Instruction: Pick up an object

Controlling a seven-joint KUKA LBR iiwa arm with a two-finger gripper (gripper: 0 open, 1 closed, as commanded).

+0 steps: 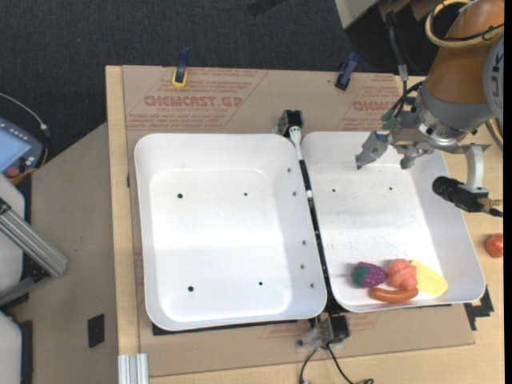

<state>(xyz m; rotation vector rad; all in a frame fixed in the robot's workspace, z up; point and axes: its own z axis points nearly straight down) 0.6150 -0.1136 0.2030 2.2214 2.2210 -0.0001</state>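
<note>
Several small toy foods lie bunched at the near edge of the right bin [448,238]: a purple grape bunch [369,274], a pink-orange piece [402,273], a yellow piece [432,282] and an orange sausage [393,294]. My gripper [390,154] hangs over the far part of the right bin, well away from that cluster. Its two grey fingers are spread apart, open, with nothing between them.
The left bin [160,238] sits beside the right one, joined by a black strip [310,214]. Both rest on a cardboard sheet [240,94] held by clamps [182,72]. An orange object [494,246] lies outside the right bin at the far right.
</note>
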